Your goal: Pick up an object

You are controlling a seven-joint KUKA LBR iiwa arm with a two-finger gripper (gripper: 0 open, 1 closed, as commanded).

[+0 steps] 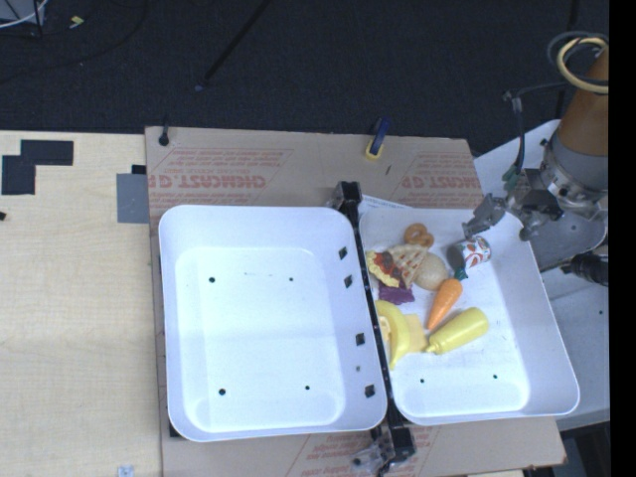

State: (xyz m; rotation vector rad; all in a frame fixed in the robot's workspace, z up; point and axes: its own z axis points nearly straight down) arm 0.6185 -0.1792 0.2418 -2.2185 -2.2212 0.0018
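The right bin (pixel 517 386) holds a cluster of toy foods: a brown pretzel (pixel 418 235), a waffle-like piece (pixel 406 258), a beige round piece (pixel 431 272), an orange carrot (pixel 443 303), a yellow bottle (pixel 458 330), a yellow banana (pixel 396 332) and a purple piece (pixel 396 292). A small red and white object (pixel 476 252) sits at the cluster's right edge. My gripper (pixel 486 217) hangs at the bin's far right side, just above that red and white object. Whether they touch is unclear.
The left bin (pixel 258 415) lies beside the right one, with a black divider (pixel 360 306) between them. Both rest on a cardboard sheet (pixel 258 172). A blue and yellow clamp (pixel 377 139) sits at the cardboard's far edge. The arm (pixel 576 157) stands to the right.
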